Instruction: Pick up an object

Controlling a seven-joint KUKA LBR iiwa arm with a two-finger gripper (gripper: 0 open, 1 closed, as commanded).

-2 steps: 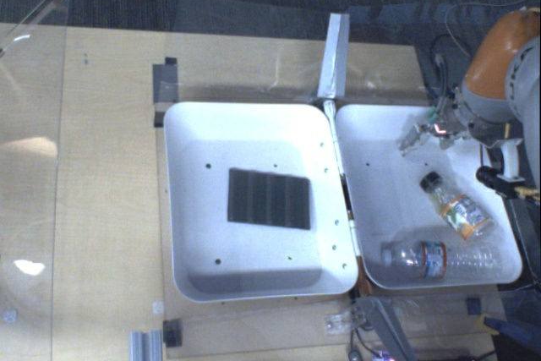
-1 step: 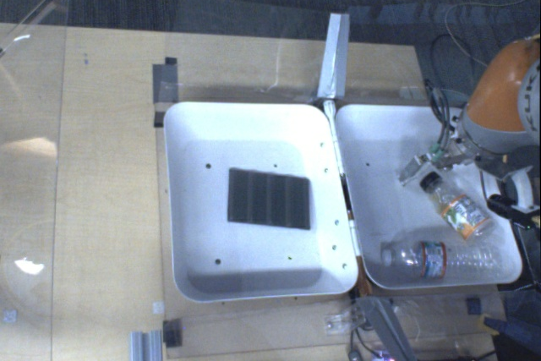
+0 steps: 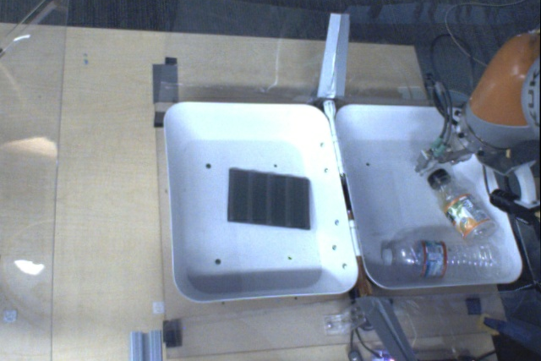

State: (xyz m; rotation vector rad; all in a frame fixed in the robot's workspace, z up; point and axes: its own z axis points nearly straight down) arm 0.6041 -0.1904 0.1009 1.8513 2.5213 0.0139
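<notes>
Right shallow white bin point(image 3: 380, 139) is the landmark. 2 clear plastic bottles lie in it: a small one with an orange label point(image 3: 459, 210) near its right wall, and a bigger one with a blue-orange label point(image 3: 439, 258) along its front wall. Left white bin point(image 3: 194, 182) holds a dark ribbed rectangular pad point(image 3: 269, 199).

To do it well: centre over the small bottle, close across its narrow body, lift straight.

Grey arm with orange band point(image 3: 507, 93) reaches over the right bin's right edge, wrist down. Gripper point(image 3: 439, 155) sits just above the small bottle's cap; claw opening cannot be told, nothing seen in it.
</notes>
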